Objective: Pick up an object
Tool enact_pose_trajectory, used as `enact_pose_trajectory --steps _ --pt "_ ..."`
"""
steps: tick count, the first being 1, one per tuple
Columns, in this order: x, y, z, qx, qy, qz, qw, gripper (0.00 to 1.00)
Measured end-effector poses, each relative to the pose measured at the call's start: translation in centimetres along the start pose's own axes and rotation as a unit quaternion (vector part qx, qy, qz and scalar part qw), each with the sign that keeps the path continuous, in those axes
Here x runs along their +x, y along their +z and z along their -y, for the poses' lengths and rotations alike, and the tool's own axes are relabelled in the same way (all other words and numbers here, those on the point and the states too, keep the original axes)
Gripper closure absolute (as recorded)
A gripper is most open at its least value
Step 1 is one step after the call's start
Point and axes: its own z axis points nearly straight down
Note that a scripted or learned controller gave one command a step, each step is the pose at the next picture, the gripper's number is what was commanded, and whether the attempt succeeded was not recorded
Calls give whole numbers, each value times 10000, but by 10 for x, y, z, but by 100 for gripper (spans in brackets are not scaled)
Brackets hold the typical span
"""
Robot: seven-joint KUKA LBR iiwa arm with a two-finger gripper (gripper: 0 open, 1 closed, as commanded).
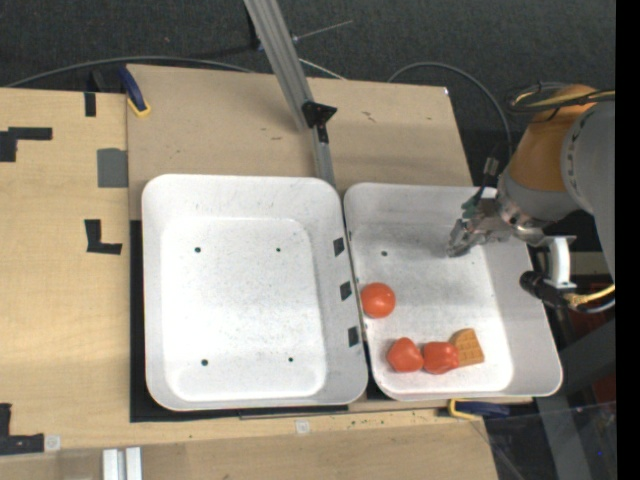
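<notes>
Nearest, two red rounded objects [421, 355] and a tan waffle-textured block [467, 346] are seen touching along the right white bin's [525, 368] front wall, an orange ball [377, 300] lying apart. Farther back, the gripper [463, 240] is poised over bare floor; its opening cannot be judged.

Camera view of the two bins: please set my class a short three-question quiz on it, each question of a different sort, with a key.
1. True or false: the gripper is above the right bin.
2. Which thing lies apart from the others? A) the orange ball B) the red piece C) the tan block
3. Fill in: every loose thing lies in the ____ bin, none in the left bin.

Key: 1 true. 2 A; the red piece, a second red piece and the tan block sit in a row along the near edge. 3 right.
</notes>
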Motion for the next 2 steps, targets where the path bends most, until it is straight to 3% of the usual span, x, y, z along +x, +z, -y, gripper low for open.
enact_pose_trajectory --steps 2 --pt "7 -99 1 -26 7 1 10000 100"
